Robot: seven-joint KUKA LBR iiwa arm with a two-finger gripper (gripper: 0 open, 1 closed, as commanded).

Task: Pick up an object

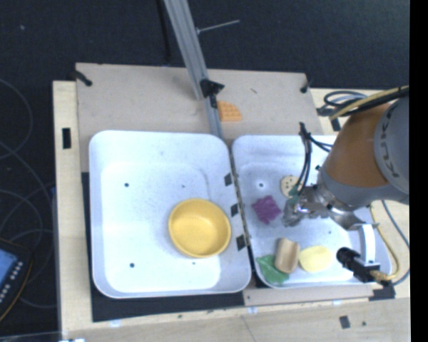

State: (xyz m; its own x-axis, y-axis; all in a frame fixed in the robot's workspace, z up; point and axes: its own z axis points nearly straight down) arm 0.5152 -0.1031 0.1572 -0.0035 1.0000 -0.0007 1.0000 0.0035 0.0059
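Yellow bowl (199, 227) in left bin (121, 162)

A slanted grey metal rail (189, 45) crosses the tan board (139, 98); a small orange waffle-patterned piece (229, 112) lies beside it.

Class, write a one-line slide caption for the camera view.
Gripper hovers beside a purple block in the right bin; yellow bowl in the left bin.

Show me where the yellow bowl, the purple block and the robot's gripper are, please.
yellow bowl (198, 228): camera view, on its inner floor, in the left bin.
purple block (266, 209): camera view, on its top face, in the right bin.
gripper (294, 216): camera view, at its fingertips, just right of the block.
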